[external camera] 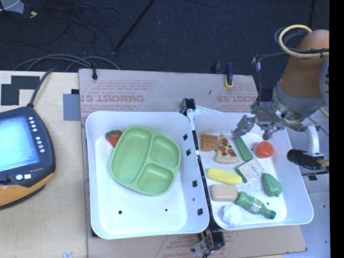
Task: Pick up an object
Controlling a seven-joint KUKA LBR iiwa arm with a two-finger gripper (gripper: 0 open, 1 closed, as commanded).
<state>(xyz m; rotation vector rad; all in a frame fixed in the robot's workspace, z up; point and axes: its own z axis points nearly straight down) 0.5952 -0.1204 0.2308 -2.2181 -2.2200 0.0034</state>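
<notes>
hovering over right bin (301, 208), pincer (257, 126) spread open, holding nothing; mirrored cardboard (134, 93) lettering unreadable

I see a pale wooden worktop (54, 214) running from the left edge under both bins. A brown cardboard sheet (161, 93) with red print lies flat on it, and the two white bins sit on that sheet, touching side by side. The left bin (140, 219) is toward the middle of my view, the right bin (295, 208) beside it. At the far left a pendant (21, 149) with a lit blue screen and orange underside rests on the bare wood, well apart from the bins. A grey patch (70, 106) sits on the wood just beside the cardboard's left edge, with black shapes (19, 87) near the back left.
</notes>
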